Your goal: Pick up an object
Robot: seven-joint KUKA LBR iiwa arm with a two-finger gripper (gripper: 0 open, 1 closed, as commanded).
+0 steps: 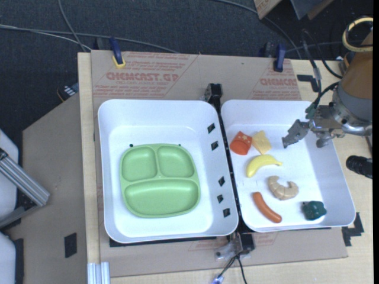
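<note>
The gripper (301, 134) hangs at the right of the frame over the upper part of the right bin (331, 176), its two dark fingers slightly spread and holding nothing. The nearest toys lie just left of and below it: a yellow block (261, 141) beside a red-orange piece (240, 143), and below them a banana (262, 164) whose long axis runs roughly left to right. A reach toward any of them would, I judge, go leftward and down.
</note>
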